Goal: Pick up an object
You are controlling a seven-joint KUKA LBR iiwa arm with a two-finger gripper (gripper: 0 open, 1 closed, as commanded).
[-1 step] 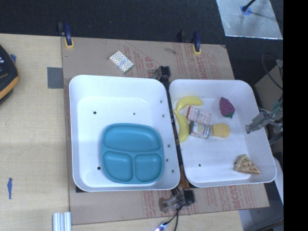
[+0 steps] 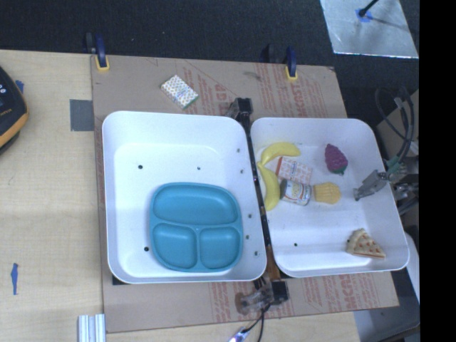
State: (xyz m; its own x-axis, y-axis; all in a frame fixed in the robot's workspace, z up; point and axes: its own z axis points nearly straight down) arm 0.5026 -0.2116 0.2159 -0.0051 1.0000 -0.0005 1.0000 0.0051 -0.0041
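The right bin (image 2: 313,258) holds several small items. A yellow banana (image 2: 273,169) curves along its left wall. Beside it lies a small can (image 2: 295,191) with a red and white label. A yellow corn-like piece (image 2: 327,192) sits just right of the can. A purple berry (image 2: 335,158) rests further back, and a waffle wedge (image 2: 364,245) lies at the front right. My gripper (image 2: 365,188) reaches in over the bin's right rim, a short way right of the yellow piece and touching none of the items. Nothing is seen in it.
The left bin (image 2: 128,148) holds a blue divided plate (image 2: 196,226). A small patterned packet (image 2: 179,90) lies on the cardboard behind the left bin. Clamps hold the cardboard at the back, and cables hang at the far right.
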